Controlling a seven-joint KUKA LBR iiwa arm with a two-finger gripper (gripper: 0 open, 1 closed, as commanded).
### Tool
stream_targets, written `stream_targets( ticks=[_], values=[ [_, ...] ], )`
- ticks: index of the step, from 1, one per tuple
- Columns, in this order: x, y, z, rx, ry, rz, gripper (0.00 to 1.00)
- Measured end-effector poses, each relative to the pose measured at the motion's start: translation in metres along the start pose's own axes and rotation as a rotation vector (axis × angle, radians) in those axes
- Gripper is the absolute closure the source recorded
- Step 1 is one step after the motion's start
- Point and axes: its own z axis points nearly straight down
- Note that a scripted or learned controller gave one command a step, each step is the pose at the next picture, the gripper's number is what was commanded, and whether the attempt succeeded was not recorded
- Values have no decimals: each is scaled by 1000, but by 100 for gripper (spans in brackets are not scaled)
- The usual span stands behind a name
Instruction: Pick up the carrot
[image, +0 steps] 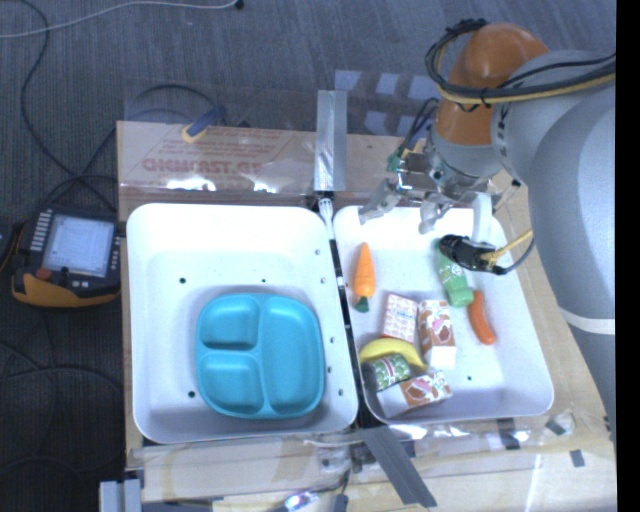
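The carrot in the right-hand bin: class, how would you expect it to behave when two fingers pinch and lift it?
The carrot looks like a smooth, glossy toy, so it is probably stiff and light, and may slip. Its tapered, rounded body suggests it could roll or squirt out of a pinch. It lies close to the right bin's left wall, which may crowd one finger of the gripper.

A blue divided plate (262, 353) lies in the left bin (160, 240); a banana (390, 349) in the right.

Bright light is falling from above and is washing out the white bins (240, 225), while glare is shining on the plastic sheet (225, 165); the picture is looking slightly soft, and the floor (60, 80) is staying dark
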Motion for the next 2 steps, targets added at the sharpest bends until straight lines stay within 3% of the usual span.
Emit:
stream_targets(
  ticks=[1,2],
  values=[
    [-43,4,85,0,-3,-110,0],
    [-37,-20,103,-13,-6,-396,0]
  ],
)
